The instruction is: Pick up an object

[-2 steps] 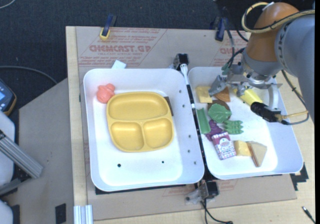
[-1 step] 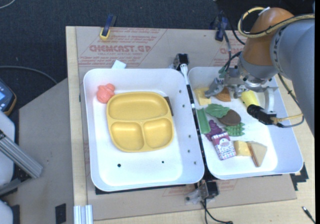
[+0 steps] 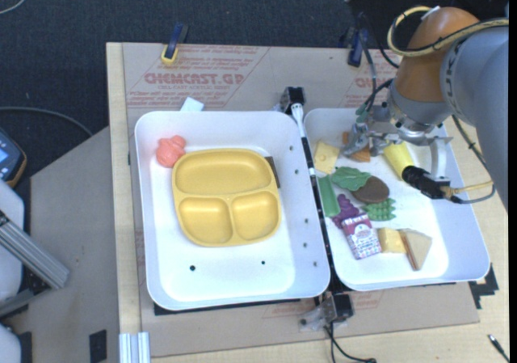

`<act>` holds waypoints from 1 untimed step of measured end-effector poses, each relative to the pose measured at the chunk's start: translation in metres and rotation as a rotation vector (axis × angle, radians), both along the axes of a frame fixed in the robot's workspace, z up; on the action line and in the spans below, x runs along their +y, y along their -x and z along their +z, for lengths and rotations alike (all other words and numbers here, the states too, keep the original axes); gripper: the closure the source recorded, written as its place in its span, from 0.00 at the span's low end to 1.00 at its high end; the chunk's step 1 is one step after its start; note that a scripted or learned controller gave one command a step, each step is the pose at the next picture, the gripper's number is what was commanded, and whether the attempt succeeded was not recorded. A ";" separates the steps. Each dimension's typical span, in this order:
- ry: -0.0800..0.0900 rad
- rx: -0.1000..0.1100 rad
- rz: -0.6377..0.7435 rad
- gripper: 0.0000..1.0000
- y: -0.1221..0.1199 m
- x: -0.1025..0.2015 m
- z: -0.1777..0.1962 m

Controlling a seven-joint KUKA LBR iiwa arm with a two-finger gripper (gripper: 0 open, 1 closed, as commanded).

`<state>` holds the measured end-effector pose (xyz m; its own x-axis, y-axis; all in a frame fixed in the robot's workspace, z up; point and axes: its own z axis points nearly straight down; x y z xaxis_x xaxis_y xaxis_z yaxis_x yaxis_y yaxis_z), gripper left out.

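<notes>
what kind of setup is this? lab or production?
Looks like a lab test bench, probably for pick trials: two white bins clamped onto a cardboard-covered board, toy food piled in the right bin, a yellow divided plate in the left, loose cables around.

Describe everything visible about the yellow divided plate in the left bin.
The yellow divided plate looks like matte plastic, a rounded rectangle with three wells: one wide well along the far side and two smaller ones side by side nearer the camera. It lies flat and right way up near the middle of the left bin, and all three wells look bare. A small pink toy sits against its far-left corner, seemingly touching the rim. A dark edge shows along its right side.
</notes>
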<state>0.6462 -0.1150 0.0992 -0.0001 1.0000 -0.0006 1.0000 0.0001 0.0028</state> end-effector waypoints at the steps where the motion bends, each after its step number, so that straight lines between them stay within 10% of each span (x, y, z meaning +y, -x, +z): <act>1: 0.002 -0.005 -0.001 1.00 -0.007 -0.008 0.050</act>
